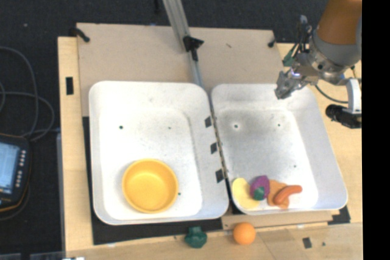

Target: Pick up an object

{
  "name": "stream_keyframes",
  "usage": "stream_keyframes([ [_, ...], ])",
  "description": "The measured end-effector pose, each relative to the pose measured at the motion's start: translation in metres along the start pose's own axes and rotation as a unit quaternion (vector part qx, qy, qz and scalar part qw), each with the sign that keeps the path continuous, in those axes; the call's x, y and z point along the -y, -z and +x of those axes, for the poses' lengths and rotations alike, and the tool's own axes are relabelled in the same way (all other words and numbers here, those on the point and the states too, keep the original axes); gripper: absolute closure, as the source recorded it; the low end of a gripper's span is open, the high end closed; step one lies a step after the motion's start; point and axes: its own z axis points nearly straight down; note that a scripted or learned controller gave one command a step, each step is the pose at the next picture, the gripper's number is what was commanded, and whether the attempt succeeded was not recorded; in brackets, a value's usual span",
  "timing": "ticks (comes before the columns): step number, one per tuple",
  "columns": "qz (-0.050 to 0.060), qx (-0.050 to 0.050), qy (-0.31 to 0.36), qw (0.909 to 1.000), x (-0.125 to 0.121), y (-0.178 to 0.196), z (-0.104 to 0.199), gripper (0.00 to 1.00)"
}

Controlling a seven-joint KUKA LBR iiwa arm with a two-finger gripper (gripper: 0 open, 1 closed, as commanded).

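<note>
My gripper (pixel 284 90) hangs over the far right part of the right bin (pixel 304 125), well away from the objects. At that bin's near edge lies a cluster of small toys: a pale yellow piece (pixel 240 189), a purple one with a green tip (pixel 260 186), and an orange-red sausage shape (pixel 285 193). A yellow bowl (pixel 150 185) sits in the near part of the left bin (pixel 122 112). Nothing shows between the fingers.
An orange ball (pixel 244 233) and a small green object (pixel 195 237) lie on the bench in front of the bins. A metal pole (pixel 173 3) slants up from between the bins at the back. A dark device (pixel 12 173) sits at the far left.
</note>
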Motion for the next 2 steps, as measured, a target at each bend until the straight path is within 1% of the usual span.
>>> stream_keyframes([
  [2,0.001,0.000,-0.002,1.0000,0.017,0.013,0.089,1.00],
])
